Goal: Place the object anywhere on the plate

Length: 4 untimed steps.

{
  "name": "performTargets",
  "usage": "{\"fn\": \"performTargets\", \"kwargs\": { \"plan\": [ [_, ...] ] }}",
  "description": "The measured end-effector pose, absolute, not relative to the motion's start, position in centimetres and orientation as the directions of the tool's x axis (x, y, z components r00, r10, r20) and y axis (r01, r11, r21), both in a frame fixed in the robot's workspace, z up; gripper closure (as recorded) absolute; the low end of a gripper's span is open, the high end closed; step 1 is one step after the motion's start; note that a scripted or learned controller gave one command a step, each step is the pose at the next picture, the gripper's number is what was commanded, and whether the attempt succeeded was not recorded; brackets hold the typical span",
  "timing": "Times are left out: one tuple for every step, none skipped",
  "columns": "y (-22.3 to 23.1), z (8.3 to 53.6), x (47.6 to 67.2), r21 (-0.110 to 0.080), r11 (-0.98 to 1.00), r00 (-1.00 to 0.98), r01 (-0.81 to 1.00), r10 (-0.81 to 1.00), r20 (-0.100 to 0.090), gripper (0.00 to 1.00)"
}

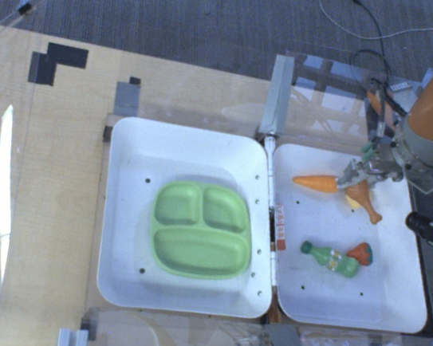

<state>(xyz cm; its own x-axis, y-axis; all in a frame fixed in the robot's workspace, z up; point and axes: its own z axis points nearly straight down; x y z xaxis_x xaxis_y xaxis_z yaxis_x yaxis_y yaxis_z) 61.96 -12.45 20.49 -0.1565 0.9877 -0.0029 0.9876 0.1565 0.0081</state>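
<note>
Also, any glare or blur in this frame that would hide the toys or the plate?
Camera view: bright streaks of glare lie on the bench at far left, away from both bins; the green plate, carrot and green bottle read evenly lit and fairly sharp; the claw is small and soft, detail hard to read.

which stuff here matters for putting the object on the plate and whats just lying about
In the job:
- green divided plate, in the left bin
- gripper, down at the back of the right bin
- carrot, nearest the gripper, the likely object

Lying about:
- orange drumstick-shaped toy
- green bottle
- small red-and-green toy
</note>
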Motion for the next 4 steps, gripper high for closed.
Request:
{"fn": "performTargets", "kwargs": {
  "plan": [
    [-7.5, 18.5, 58.3, 0.004, 0.165, -0.165, 0.986, 0.986, 0.0, 1.0],
    [-1.6, 18.5, 57.0, 0.005, 0.361, -0.361, 0.933, 0.933, -0.001, 1.0],
    [7.1, 18.5, 54.1, 0.005, 0.548, -0.548, 0.837, 0.837, -0.001, 1.0],
    [7.0, 18.5, 54.1, 0.005, 0.547, -0.547, 0.837, 0.837, -0.001, 0.0]
  ]
}}
